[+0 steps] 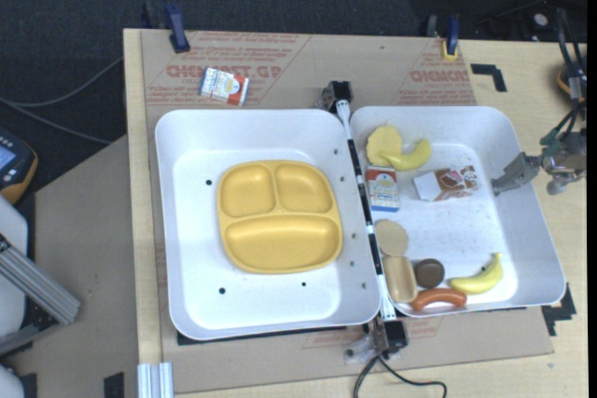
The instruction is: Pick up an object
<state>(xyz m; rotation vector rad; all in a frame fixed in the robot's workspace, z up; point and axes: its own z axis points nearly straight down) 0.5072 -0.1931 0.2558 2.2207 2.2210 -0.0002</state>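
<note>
The right bin (532, 238) holds several toy foods. A yellow banana piece (399, 150) lies at the back left, with a red and white carton (381, 188) in front of it. A brown and white packet (448, 183) sits mid-bin. Near the front are a tan round biscuit (391, 238), a bread piece (399, 278), a brown disc (429, 272), a small banana (479, 277) and a red sausage (438, 299). The gripper (534, 169) hangs at the bin's right rim, to the right of the packet, with nothing seen in it.
The left bin (187, 200) bears a yellow divided plate (279, 216). A small red and white box (224, 86) lies on the bench behind the left bin. Blue clamps (175, 26) hold the board's back edge. Cables hang at the far right.
</note>
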